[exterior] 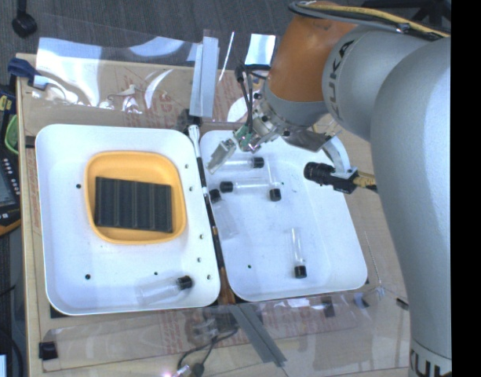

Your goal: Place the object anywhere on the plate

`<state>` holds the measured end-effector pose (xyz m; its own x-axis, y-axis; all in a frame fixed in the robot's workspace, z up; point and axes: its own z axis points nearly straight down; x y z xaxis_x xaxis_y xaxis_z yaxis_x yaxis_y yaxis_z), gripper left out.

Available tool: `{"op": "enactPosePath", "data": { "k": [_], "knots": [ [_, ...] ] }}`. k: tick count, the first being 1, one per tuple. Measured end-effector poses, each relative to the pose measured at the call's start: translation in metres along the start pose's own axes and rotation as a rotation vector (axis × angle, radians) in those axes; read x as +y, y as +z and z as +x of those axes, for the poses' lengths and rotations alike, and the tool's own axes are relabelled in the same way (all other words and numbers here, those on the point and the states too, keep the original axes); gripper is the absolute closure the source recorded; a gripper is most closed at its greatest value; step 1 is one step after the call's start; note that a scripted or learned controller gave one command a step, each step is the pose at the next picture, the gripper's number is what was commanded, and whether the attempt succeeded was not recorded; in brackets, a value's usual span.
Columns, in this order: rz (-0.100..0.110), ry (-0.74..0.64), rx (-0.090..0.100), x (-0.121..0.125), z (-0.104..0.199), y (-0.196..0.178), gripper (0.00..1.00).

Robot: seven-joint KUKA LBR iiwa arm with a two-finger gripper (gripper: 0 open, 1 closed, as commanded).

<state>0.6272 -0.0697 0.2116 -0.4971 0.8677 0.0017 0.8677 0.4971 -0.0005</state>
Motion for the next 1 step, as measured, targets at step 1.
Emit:
{"op": "enactPosePath", "data": {
  "k": [1],
  "knots": [
    [0.000, 0.000, 0.000, 0.0000, 0.0000, 0.0000, 0.00]
  ]
}}
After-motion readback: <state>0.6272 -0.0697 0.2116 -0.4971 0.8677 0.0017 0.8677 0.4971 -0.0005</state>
